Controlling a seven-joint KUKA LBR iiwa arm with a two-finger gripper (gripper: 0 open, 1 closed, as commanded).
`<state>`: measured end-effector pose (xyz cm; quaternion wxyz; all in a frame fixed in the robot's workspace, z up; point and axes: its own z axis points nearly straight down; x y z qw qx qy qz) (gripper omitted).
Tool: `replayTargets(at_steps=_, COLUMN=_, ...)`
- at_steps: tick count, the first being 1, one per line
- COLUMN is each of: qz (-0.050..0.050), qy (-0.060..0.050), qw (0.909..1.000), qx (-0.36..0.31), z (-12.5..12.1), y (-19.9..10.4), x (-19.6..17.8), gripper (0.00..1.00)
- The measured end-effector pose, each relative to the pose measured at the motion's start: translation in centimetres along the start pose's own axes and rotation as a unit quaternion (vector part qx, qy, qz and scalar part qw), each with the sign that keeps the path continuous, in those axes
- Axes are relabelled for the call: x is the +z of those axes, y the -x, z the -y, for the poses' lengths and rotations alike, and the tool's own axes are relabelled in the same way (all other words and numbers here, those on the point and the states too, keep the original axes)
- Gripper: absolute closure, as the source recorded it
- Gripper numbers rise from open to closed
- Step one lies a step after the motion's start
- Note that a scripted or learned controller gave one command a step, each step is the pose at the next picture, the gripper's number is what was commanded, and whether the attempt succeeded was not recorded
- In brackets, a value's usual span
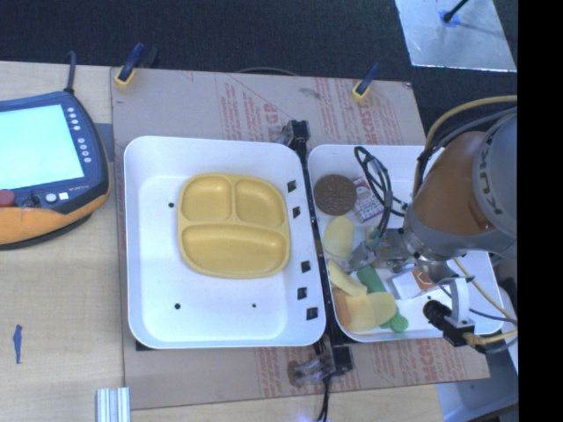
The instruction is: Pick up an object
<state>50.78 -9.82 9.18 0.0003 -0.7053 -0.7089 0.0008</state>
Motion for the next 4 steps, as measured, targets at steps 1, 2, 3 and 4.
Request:
replayTargets(at_steps=1, qz=0.000, qy=0.000, qw=1.0000, qx=0.001, z=0.0, y=0.0, x=0.0, gripper=0.00)
replayTargets(at_steps=2, qz=-0.001, qy=-0.002, qw=1.0000, qx=0.002, z=0.9, y=-0.3, x=0.0, gripper=0.00)
replayTargets(at_steps=3, qz=-0.001, qy=-0.002, qw=1.0000, qx=0.001, z=0.9, y=-0.2, x=-1.0, gripper=1.00)
replayTargets(at_steps=4, qz=-0.001, qy=0.008, qw=1.0000, qx=-0.004, z=-8.4, y=-5.9, x=-10.6, gripper=1.00)
